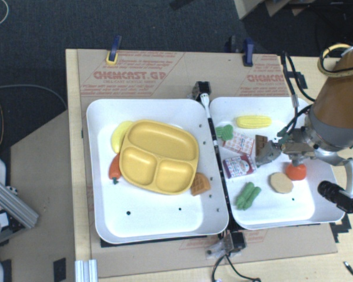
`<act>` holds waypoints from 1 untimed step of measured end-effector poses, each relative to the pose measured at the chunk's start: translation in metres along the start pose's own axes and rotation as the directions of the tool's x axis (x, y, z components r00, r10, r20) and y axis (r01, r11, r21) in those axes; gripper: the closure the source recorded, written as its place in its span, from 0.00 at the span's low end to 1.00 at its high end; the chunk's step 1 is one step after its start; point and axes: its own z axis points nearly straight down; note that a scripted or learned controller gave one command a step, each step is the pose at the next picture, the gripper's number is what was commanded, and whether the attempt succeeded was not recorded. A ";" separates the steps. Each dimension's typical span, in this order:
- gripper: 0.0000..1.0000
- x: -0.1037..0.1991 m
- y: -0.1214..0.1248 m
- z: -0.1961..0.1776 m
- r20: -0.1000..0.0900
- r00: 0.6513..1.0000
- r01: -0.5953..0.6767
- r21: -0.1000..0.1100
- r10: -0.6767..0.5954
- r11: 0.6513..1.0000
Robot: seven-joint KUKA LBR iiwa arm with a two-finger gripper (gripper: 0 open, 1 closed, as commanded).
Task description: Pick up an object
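- Well, the arm leans in from the right, over the right bin, and its gripper hangs low near the middle of that bin.
- From where I stand the dark fingers look parted, one up by the brown block, one lower, with nothing pinched between them; they seem released.
- Just left of the fingertips lie two snack packets: the pale one and the red one, both close to the bin's left wall.
- A red tomato sits right under the wrist, and a tan round piece lies just beside it, towards the front.
- Yellow corn rests along the back edge; a green leafy bit is tucked into the back left, touching the divider side.
- Green pods lie towards the front left, with bare white floor between them and the front rim.
- The left bin bears a big yellow divided tray, a banana and a carrot wedged at its left, a brown waffle-like piece at its right corner.
- Most open floor there is along the front.
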 end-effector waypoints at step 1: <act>0.00 0.000 0.002 -0.005 0.002 1.000 0.002 -0.011 -0.002 1.000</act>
